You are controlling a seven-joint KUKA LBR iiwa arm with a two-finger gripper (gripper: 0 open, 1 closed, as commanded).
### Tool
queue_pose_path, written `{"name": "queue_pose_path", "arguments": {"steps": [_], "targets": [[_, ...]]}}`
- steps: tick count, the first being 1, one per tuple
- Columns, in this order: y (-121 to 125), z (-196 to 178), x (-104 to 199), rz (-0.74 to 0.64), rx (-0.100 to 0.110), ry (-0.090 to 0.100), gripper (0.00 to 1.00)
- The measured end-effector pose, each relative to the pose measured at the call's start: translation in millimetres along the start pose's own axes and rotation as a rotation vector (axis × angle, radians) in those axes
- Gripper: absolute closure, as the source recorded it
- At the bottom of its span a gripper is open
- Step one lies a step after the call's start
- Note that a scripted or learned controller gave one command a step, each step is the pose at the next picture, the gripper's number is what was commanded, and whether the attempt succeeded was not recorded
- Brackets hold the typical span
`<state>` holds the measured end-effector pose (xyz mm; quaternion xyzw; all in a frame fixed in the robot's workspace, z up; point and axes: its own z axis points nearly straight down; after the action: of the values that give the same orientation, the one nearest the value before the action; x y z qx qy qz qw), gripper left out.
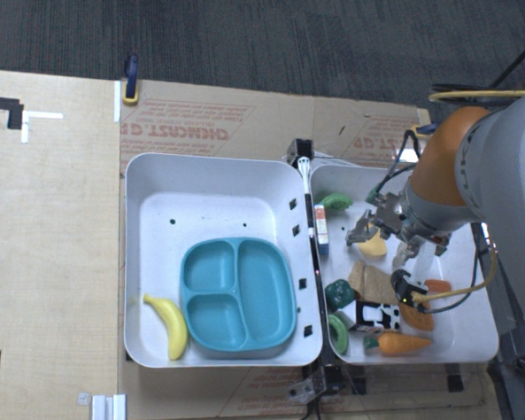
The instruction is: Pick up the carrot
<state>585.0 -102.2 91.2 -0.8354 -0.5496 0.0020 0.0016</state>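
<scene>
Left bin [141, 242] holds a banana [171, 323] at 7 o'clock beside a teal divided plate [240, 292]. Right bin [467, 350] is cluttered; the carrot [398, 343] lies at 6 o'clock. It's probably light, stiff, smooth plastic, so grab mid-body across the width. The jaws [386, 243] hover above it; can't tell their state.

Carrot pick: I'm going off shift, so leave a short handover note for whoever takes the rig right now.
Gripper: over the right bin, above the yellow piece; no item seen between its fingers.
Carrot: lying near the right bin's front edge, beside the black-and-white item, apart from the gripper.
Left bin: teal divided plate and banana.
Done: nothing yet; the carrot is not picked up.
Left: move toward the bin's front, grasp the carrot, lift.
</scene>
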Motion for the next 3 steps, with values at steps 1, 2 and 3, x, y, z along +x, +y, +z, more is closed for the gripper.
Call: {"name": "queue_pose_path", "arguments": {"steps": [1,2,3], "targets": [[0.0,0.0,-0.1,0.0,0.0,0.0,0.0],[-6.7,-0.2,-8.6,0.337,-0.002,0.001,0.0],[-6.3,-8.8,-9.0,0.33,0.001,-0.001,1.0]]}}
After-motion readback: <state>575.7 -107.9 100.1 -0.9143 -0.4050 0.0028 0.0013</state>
